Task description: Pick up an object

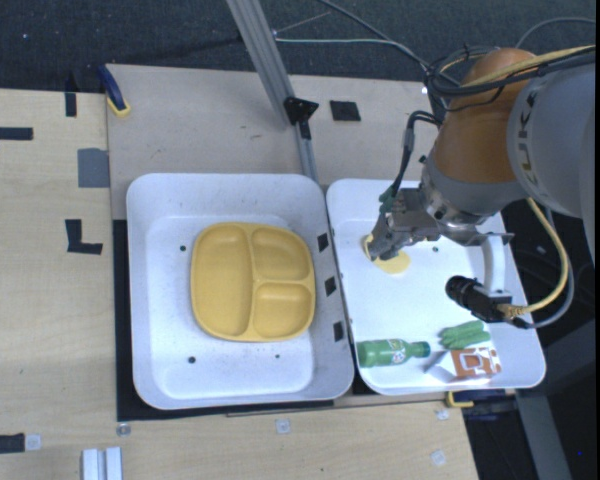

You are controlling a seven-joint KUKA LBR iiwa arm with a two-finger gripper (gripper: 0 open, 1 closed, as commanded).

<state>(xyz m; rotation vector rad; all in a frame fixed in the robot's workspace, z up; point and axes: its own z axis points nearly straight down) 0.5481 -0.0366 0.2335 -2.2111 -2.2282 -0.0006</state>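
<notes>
My gripper (pixel 385 246) hangs low over the upper left part of the right bin (pixel 420 308), right over a small pale yellow object (pixel 392 262) that peeks out below its fingertips. Whether the object sits between the fingers is hidden by the wrist. A green bottle (pixel 390 350) lies on its side near the bin's front edge. Beside it to the right are a green packet (pixel 464 333) and an orange and white carton (pixel 473 363).
The left bin (pixel 160 268) holds a yellow divided plate (pixel 252 280). A grey metal pole (pixel 270 58) slants up from between the bins. A black cable fitting (pixel 472 295) hangs from the arm over the right bin's right side.
</notes>
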